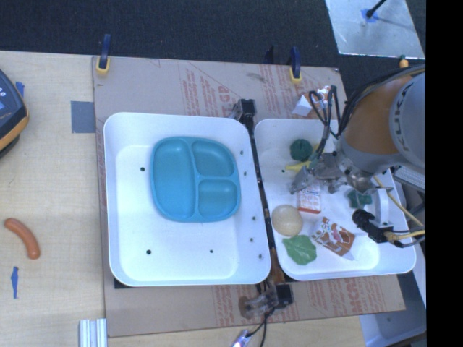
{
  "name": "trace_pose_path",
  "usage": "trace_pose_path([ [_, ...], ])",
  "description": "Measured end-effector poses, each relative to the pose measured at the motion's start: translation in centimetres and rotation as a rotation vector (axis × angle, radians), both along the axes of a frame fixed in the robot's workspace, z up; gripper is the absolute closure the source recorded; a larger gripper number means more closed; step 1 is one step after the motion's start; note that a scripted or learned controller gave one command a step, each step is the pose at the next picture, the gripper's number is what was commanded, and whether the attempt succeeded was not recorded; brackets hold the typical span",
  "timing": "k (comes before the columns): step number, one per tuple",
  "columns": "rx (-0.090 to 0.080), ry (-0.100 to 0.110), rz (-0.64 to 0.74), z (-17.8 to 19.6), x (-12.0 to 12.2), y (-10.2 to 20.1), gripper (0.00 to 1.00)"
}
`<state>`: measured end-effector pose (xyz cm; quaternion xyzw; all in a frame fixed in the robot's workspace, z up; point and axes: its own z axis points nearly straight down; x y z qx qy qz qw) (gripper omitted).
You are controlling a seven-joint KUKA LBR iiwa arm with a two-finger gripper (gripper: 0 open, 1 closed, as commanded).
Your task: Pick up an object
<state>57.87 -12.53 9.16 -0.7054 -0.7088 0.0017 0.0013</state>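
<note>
The right bin [289,270] holds several small objects: a dark green lump [301,149], a beige egg-shaped ball [287,220], a light green leaf-shaped piece [299,249], a small red-and-white carton [310,200], a red-brown snack packet [333,237] and a teal piece [359,198]. My gripper [316,174] hangs low over the middle of this bin, just above the carton and right of a yellow strip [296,167]. The grey arm with its orange band [376,118] covers the bin's far right part.
The left bin [123,259] carries a blue divided plate [195,178]. An orange sausage toy [23,237] lies on the bench at far left. A dark device [10,114] sits at the left edge. Clamps [103,55] hold the cardboard sheet at the back.
</note>
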Motion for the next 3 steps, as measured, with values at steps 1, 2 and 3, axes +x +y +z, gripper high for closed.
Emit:
trace_pose_path([
  [1, 0.001, -0.002, -0.001, 0.0, 7.0, 2.6, 0.0],
  [2, -0.001, 0.011, 0.0, 1.1, 6.7, 2.3, 1.0],
  [3, 0.002, -0.001, 0.0, 10.1, 1.6, 6.8, 1.0],
])
